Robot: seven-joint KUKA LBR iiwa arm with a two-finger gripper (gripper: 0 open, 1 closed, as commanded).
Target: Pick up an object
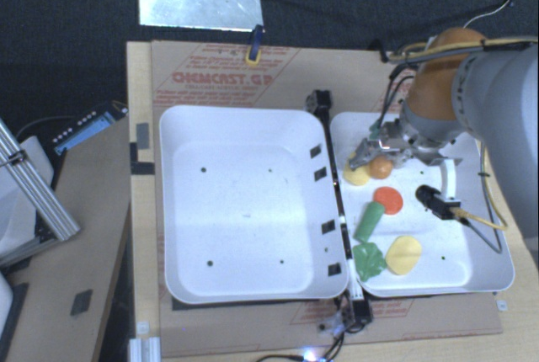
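Right bin is holding 5 small items: 1 orange ball, 1 pale yellow piece, 1 red disc, 1 green leafy veg, 1 yellow lump; left bin is sitting at its 9 o'clock. Gripper is hanging right over the ball w/ the yellow piece at the ball's 8 o'clock; can't tell finger spread or any grasp, since the tips are blurring into the wrist hardware.

In the right-hand white bin, a small pale yellow rounded piece lies near the left wall, touching a small orange ball. Below them sits a flat red-orange disc, then a green elongated toy beside the left wall, and a yellow lemon-shaped piece toward the bottom edge.
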